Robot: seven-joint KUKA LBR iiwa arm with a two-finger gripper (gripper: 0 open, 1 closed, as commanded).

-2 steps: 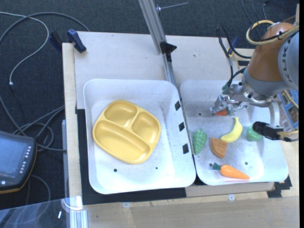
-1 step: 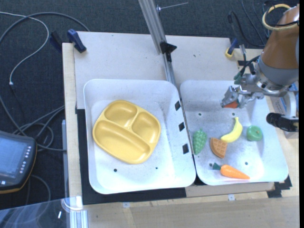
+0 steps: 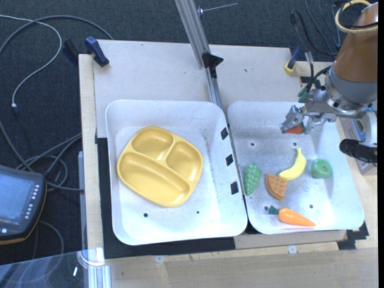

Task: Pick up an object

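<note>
Hand over right bin's upper part; finger state cannot be told. Banana lies just below it, apart, between waffle and green apple.

The claw hangs over the right bin, above the banana.
</note>
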